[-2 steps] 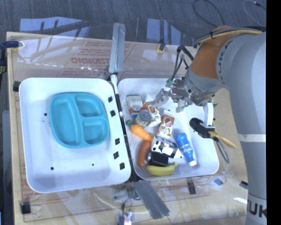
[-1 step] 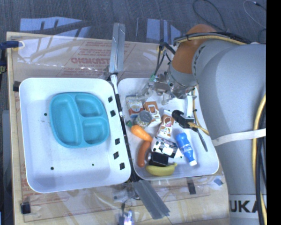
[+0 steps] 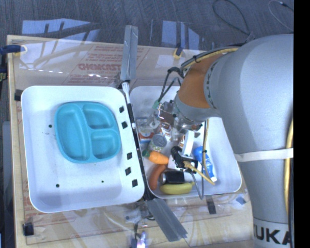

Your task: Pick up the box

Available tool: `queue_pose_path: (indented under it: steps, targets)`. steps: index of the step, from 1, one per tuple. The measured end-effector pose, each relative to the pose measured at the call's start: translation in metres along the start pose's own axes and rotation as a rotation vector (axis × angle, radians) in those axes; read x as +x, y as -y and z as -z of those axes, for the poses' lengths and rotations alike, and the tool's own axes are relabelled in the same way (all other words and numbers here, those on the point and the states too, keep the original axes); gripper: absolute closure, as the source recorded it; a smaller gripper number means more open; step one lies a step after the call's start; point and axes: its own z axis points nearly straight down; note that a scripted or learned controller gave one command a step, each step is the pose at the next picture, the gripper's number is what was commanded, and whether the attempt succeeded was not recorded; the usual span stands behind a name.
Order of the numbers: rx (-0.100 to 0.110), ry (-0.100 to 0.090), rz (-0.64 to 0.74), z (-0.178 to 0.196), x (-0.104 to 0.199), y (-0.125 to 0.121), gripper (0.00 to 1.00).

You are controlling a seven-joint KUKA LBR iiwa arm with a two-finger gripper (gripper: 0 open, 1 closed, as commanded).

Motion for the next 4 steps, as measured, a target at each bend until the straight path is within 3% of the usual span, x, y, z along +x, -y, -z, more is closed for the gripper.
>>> queue_pose_path:
  steps: [1, 2, 3, 4]
  targets:
    - [-0.010, 0.011, -0.004, 0.012, -0.007, -0.003, 1.00]
    - [0.009, 0.004, -0.321, 0.095, 0.033, 0.083, 1.00]
    - [0.008, 0.003, -0.463, 0.162, 0.046, 0.127, 1.00]
    - [0.007, 0.004, -0.521, 0.192, 0.061, 0.139, 1.00]
